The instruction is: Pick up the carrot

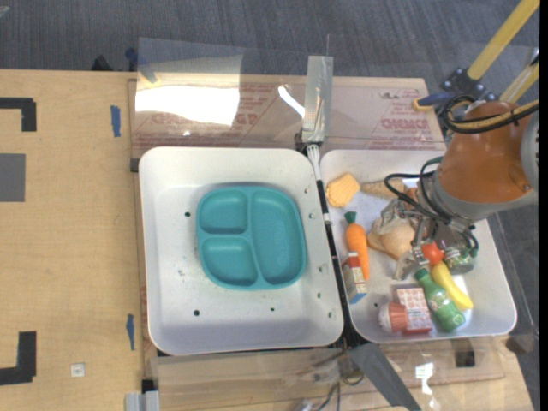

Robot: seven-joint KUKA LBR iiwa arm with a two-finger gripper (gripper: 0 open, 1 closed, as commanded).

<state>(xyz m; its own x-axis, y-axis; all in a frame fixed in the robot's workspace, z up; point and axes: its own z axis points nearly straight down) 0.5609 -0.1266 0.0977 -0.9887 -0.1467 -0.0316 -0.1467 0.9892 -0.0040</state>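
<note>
1. A light wooden bench [60,229] carries two white bins side by side, with grey carpet behind
2. The gripper [425,245] hangs low over the right bin [501,311], above a beige lump [390,240]; how it is set cannot be told
3. The carrot [356,242] lies left of the gripper, near the bin's left wall, apart from it
4. A teal divided tray [252,236] sits in the left bin [163,255]

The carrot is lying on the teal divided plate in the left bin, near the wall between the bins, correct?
Not quite. The carrot does lie near the wall between the bins, but in the right bin, not the left one, and not on the teal divided plate. That plate sits alone in the left bin. The camera view shows this.
</note>
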